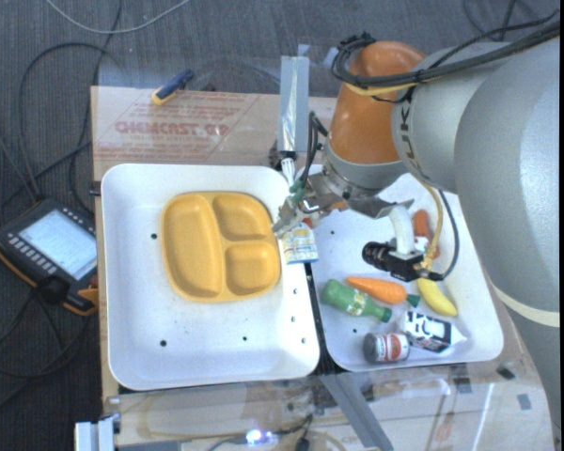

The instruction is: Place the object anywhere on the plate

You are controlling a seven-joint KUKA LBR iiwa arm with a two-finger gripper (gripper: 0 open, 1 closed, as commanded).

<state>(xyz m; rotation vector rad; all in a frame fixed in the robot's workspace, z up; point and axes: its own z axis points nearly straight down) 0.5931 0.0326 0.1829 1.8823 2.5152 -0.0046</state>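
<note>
Packet point(299, 244), long axis seemingly vertical, hangs gripped in the hand point(291, 216) beside the yellow plate point(220, 245).

End effector point(289, 212) low, arm overhead

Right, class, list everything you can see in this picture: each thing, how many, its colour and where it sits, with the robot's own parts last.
Bins: two, white, side by side on the bench.
Plate: one, yellow, three compartments, in the left bin.
Small carton: one, pale with a printed label, over the rim between the bins, at the pincer's tip.
Bottle: one, green, right bin.
Carrot: one, orange, right bin, beside the bottle.
Banana: one, yellow, right bin.
Can: one, red label, right bin's near edge.
Handheld controller: one, black and orange, left of the bench.
Arm: one, grey with an orange band, from the right.
Pincer: one, above the bins' shared rim.
</note>
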